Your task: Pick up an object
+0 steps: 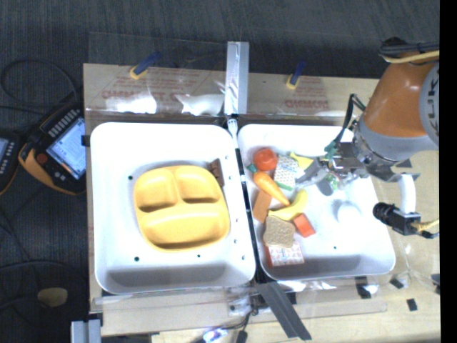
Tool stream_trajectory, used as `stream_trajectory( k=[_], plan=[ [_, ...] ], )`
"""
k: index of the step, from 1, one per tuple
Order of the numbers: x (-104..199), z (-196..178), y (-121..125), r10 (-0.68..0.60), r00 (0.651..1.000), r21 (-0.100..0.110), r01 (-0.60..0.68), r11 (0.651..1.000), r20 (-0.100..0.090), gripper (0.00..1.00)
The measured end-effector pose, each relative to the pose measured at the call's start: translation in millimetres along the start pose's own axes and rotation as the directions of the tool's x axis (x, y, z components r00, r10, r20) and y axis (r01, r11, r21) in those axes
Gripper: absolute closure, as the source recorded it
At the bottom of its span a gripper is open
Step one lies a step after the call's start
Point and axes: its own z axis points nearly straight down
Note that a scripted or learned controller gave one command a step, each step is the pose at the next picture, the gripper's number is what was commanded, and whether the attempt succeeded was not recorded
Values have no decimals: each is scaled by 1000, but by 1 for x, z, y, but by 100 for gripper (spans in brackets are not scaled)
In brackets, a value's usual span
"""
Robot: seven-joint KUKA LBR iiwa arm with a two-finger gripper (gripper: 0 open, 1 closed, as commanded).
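One tool hangs over the right bin, at the end of the grey arm with its orange band that reaches in from the right. Its metal fingers point left toward the heap of toy food, and the view is too blurred there to tell how far apart they stand or whether anything lies between them. Just left of the tool lie a checkered white-and-green piece and a yellow banana, the banana curving down toward a small orange-red block. Further left, along the bin's left wall, an orange carrot lies at a slant below a red tomato. A tan slice of bread sits below the carrot, resting partly on a flat patterned packet. The right half of this bin's floor is bare white. The left bin holds a yellow divided tray, with a small dark brown piece at its upper right corner. Both bins sit on the table; a handheld controller lies off its left side.
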Motion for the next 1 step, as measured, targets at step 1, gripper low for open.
stream_trajectory(
  k=[1],
  plan=[
    [11, 112, -44, 91, 996, -5, -91, 996, -1, 0]
  ],
)
